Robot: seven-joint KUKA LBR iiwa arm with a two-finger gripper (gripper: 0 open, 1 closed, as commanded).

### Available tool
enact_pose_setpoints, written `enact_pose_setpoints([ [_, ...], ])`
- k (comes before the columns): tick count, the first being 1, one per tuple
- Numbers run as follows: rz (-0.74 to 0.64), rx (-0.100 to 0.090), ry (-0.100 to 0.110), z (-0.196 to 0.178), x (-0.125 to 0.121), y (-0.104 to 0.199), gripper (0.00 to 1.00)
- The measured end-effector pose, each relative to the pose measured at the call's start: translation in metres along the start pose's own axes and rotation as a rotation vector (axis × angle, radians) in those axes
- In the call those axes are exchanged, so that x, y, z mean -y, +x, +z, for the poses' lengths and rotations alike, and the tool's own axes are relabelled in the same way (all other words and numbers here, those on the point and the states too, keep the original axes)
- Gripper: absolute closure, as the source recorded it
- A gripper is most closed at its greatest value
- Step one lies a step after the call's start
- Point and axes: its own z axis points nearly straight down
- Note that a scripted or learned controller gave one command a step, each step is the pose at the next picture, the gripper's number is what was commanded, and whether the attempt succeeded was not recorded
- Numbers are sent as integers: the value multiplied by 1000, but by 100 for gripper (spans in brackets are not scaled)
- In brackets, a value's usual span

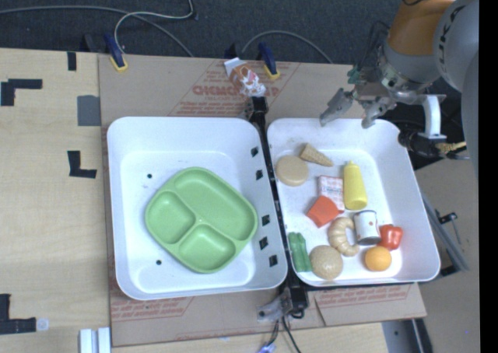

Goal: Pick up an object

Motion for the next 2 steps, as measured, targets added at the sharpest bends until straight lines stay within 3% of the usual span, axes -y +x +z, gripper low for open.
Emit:
enact_pose_setpoints([
  [1,2,1,2,85,26,-92,0],
  [2,1,4,-13,144,53,-43,0],
])
